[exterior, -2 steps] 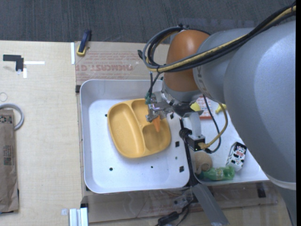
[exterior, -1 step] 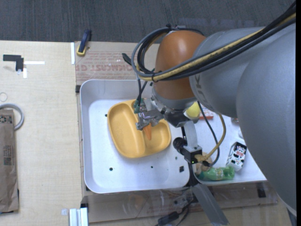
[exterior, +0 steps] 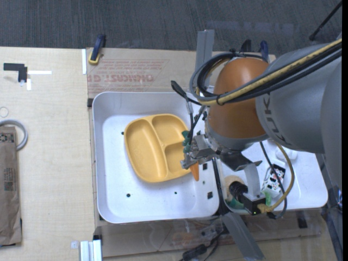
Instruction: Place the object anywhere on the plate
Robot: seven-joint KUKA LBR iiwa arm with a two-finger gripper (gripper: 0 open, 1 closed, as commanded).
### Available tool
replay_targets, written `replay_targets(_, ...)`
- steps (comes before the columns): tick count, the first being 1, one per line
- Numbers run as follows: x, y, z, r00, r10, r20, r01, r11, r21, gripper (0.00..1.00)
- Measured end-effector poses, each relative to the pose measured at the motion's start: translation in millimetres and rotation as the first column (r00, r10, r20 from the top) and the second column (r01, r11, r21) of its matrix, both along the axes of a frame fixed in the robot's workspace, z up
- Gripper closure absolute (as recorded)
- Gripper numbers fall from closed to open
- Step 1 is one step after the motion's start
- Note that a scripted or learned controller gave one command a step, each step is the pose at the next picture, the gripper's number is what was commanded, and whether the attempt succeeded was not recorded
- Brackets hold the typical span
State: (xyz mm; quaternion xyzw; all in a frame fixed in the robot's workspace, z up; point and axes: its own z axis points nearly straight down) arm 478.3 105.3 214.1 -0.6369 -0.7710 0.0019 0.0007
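A yellow divided plate [exterior: 155, 145] lies tilted in the left white bin [exterior: 109, 162], toward its upper middle. My gripper [exterior: 191, 155] hangs at the plate's right rim, over the small lower-right compartment. It is shut on a toy carrot [exterior: 195, 171]. The carrot's orange tip sticks out below the fingers, past the plate's edge, and its green top pokes out above them. The carrot's middle is hidden by the fingers.
The arm's orange band [exterior: 239, 99] and grey body cover most of the right bin [exterior: 312, 192], where a small white object [exterior: 284, 154] shows. A blue and yellow clamp [exterior: 97, 49] sits on the cardboard behind the bins. A brown bag [exterior: 8, 184] lies far left.
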Motion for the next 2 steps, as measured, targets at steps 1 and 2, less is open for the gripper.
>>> replay_targets(1,47,25,-20,0.965,-0.261,0.001,0.261,0.965,-0.002,1.0)
replay_targets(2,94,70,-8,0.851,-0.525,0.003,0.525,0.851,-0.003,1.0)
